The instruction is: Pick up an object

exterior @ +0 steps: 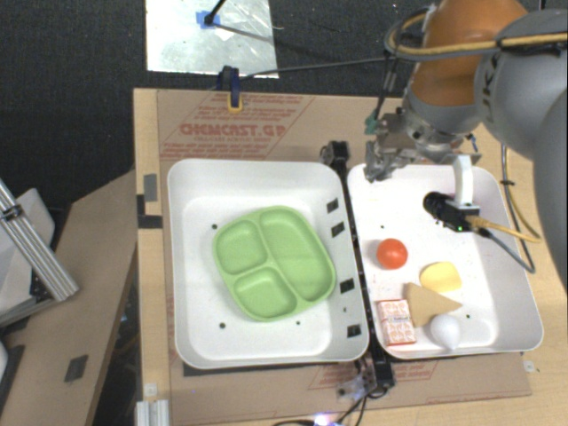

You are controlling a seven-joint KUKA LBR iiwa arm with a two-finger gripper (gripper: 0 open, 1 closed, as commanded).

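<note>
Brown cardboard-covered surface (pixel 266 127), red print on its far part, carries 2 bins side by side, w/ black clips along the seam between them.

Grey arm (pixel 524 87) w/ orange band reaches in from view-right, above far edge of right bin.

Left shallow white plastic bin (pixel 188 264): 1 item, a pale green three-compartment plastic tray (pixel 273 262). It lies flat approx. at centre, turned at a slant to the bin edges, apart from all walls.

Right shallow white plastic bin (pixel 501 269): 5 small items, all in the near half. Candidates for the pick.

Gripper (pixel 380 169): over far view-left corner of right bin, close to bin floor. Open or closed: can't tell from this angle. Well apart from every item.

Items in right bin, big to small:
- tan wedge-shaped block (pixel 430 302): mid near half, lying flat.
- yellow rounded lump (pixel 440 276): on far side of the wedge, touching it.
- red-and-white patterned small box (pixel 396 320): near view-left corner, flat, just beside the wedge's view-left side.
- red-orange ball (pixel 392 254): by view-left edge, on far side of the box, near the other items but touching none.
- white egg-shaped piece (pixel 445 330): by near edge, against the wedge's near side.
</note>
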